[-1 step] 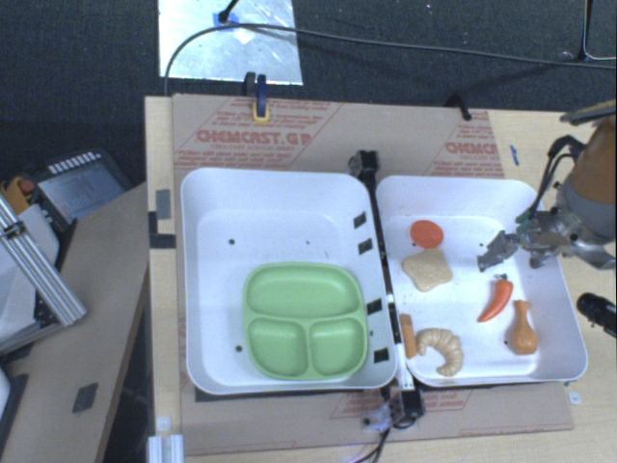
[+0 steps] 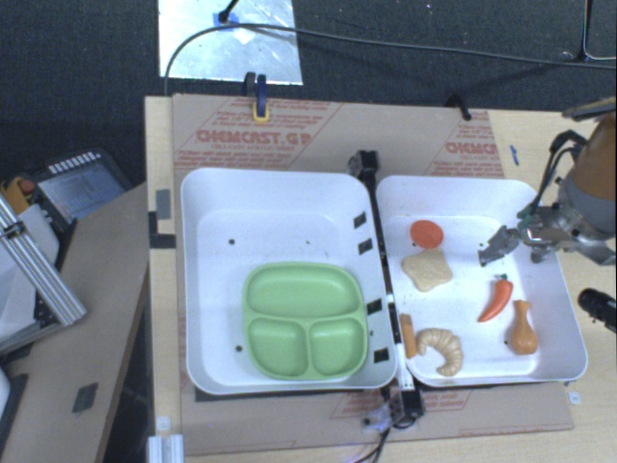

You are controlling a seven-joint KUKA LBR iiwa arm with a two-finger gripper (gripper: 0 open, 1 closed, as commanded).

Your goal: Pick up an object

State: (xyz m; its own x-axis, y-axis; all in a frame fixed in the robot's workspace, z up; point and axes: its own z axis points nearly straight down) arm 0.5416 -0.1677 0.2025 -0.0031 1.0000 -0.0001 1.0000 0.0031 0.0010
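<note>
The right bin (image 2: 463,193) holds several toy foods. A red round piece (image 2: 426,232) lies near the middle, with a beige flat piece (image 2: 427,271) just in front of it. A red chili pepper (image 2: 496,299) and a tan pear-shaped piece (image 2: 523,329) lie to the right. At the front sit a curled croissant-like piece (image 2: 442,347) and a small orange stick (image 2: 407,336) by the left wall. My gripper (image 2: 499,246) hangs over the bin's right half, just behind the chili pepper and right of the red round piece. I see nothing held in it.
The left bin (image 2: 207,258) holds a green divided plate (image 2: 305,318). A black clip (image 2: 365,163) joins the bins at the back. A cable (image 2: 405,46) runs across behind the bench. The arm (image 2: 588,205) comes in over the right bin's right rim.
</note>
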